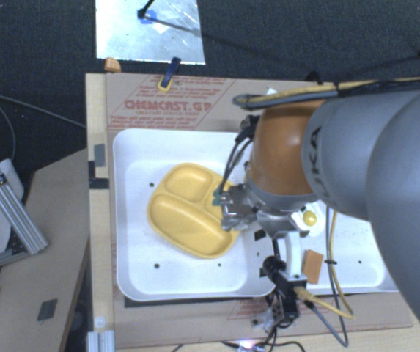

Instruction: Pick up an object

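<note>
A yellow two-compartment dish (188, 210) lies in the left white bin (140, 270), toward its middle and right side. The arm's grey body and orange band hang over the divide between the bins. Its gripper (228, 210) sits at the dish's right rim, mostly hidden under the wrist. A small yellow object (309, 218) and an orange-brown block (313, 265) lie in the right bin (363, 270), partly covered by the arm.
Cables trail from the wrist down across the bins' front edge (290, 299). A cardboard sheet (169, 103) lies behind the bins, with a shiny square plate (151, 20) beyond it. Metal framing (4, 211) stands at the left.
</note>
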`<state>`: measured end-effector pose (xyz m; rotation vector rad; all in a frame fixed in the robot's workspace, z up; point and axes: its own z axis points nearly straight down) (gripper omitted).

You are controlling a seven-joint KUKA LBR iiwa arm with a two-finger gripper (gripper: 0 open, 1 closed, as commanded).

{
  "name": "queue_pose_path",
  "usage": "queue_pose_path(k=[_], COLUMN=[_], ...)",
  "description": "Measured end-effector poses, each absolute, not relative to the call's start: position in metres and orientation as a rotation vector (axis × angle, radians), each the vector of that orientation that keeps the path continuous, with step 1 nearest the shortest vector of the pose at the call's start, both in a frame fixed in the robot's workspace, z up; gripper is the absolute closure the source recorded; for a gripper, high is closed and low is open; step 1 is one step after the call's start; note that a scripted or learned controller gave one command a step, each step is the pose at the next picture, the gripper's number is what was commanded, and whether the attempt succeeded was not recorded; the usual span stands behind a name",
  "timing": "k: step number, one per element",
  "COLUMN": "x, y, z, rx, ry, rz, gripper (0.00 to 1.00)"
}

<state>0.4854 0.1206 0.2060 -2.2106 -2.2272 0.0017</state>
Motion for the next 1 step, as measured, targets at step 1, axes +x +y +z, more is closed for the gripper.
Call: queue_pose_path(k=[1], x=[0.4886], y=[0.1125], z=[0.3069], rx=[-2.220], ry=[-2.231], rz=[-0.017], gripper=[1.00])
